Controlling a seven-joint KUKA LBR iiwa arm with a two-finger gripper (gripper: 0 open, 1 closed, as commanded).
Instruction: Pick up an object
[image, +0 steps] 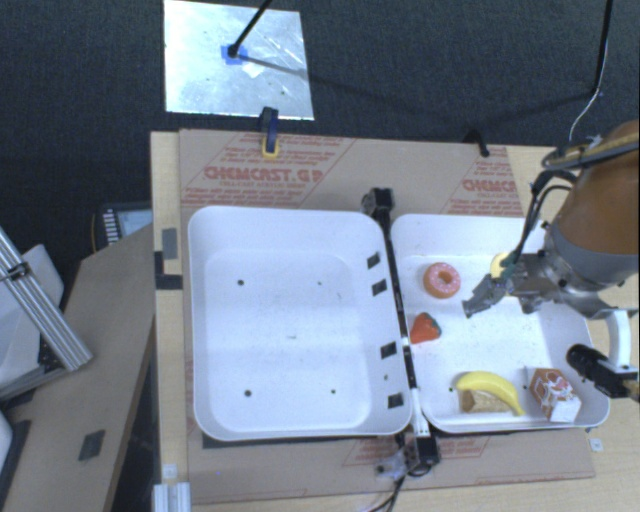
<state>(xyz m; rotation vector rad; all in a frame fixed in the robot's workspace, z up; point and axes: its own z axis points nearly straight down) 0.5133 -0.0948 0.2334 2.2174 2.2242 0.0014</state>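
Camera view: the arm (600, 215) reaches in from the right over the right bin (560, 330), and its gripper (483, 298) hangs low near that bin's middle, pointing toward nine o'clock. Whether it is spread or pressed together cannot be told from this slant; nothing shows pinched in it.

Four things lie in the right bin. The doughnut (441, 280), pink and round, sits near the gripper at about ten o'clock from its tip. The strawberry (426, 328) lies at about eight o'clock, near the divider between the bins. The banana (492, 387) lies at about six o'clock by the near wall, its long axis running roughly three to nine o'clock, with a brown piece (478, 401) tucked against it. The small carton (554, 394) stands at about four o'clock in the near right corner.

The doughnut looks the nearest candidate; reaching it would likely call for a short shift toward ten o'clock before lowering. The left bin (290, 320) lies well apart across the divider.
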